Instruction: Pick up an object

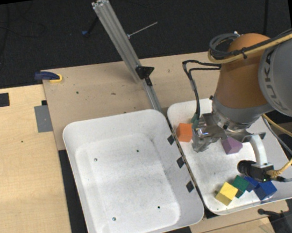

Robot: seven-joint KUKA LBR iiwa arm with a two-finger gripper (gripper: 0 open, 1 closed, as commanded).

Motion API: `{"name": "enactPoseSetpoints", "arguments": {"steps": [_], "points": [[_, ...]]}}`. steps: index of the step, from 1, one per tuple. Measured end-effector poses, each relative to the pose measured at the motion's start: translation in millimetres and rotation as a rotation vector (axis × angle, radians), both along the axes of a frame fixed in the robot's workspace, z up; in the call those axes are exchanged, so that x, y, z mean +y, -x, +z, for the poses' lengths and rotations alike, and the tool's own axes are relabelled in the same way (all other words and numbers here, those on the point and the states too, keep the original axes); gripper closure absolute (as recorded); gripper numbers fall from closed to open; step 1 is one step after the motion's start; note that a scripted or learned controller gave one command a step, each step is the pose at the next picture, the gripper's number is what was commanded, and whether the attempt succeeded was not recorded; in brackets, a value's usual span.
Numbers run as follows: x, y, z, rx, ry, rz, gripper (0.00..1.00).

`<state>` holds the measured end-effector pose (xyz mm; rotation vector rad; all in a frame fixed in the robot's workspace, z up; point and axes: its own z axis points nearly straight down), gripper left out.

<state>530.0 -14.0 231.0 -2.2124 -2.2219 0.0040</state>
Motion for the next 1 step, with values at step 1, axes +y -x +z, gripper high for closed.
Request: {"name": "enactPoseSetpoints", "arguments": {"steps": [1], "points": [[47.7,-8.9,-11.2,-0.001,0.001,-0.001,1.0]]}}
